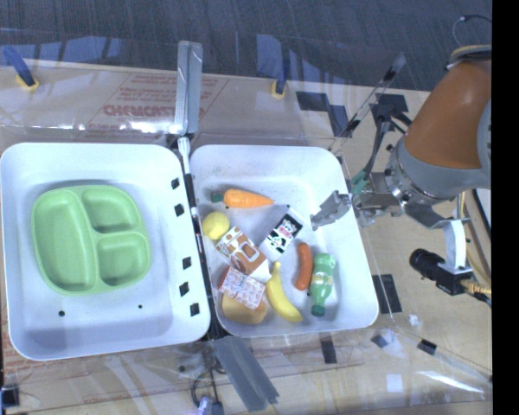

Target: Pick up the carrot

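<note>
The carrot (246, 200), orange with a green stub at its left end, lies on its side in the upper part of the right bin (268, 158). My gripper (330, 208) hangs over the right side of that bin, to the right of the carrot and a little lower, and well apart from it. It carries nothing that I can see. The grey arm with its orange band (454, 115) reaches in from the right edge.
Below the carrot lie a lemon (214, 226), a black-and-white carton (284, 234), snack boxes (240, 249), a sausage (303, 264), a green bottle (323, 284) and a banana (282, 297). The left bin (17, 318) holds a green divided plate (91, 236).
</note>
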You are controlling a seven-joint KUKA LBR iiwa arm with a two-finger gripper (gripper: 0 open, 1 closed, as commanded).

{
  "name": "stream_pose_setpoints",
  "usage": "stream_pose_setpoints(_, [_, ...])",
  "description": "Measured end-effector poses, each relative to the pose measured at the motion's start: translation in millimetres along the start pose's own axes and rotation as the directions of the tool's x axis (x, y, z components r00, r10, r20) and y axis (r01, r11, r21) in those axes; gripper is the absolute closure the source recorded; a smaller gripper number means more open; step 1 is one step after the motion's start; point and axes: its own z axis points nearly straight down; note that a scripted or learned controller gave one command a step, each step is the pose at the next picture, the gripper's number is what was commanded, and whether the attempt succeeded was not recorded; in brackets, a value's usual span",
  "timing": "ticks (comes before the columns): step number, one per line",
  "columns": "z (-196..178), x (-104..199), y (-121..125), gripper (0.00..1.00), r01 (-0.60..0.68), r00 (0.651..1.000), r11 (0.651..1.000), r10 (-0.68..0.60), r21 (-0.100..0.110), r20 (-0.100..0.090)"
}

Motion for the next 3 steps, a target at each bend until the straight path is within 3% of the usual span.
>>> stream_pose_setpoints(1, [144.1,7.4,51.3,0.0,-0.149,0.989,0.989,0.149,0.002,-0.001])
stream_pose_setpoints(2, [183.3,68.0,107.1,0.0,-0.037,0.999,0.999,0.037,-0.002,0.0])
stream_pose_setpoints(3, [183.4,84.1,105.0,0.0,0.082,0.997,0.997,-0.082,0.002,-0.001])
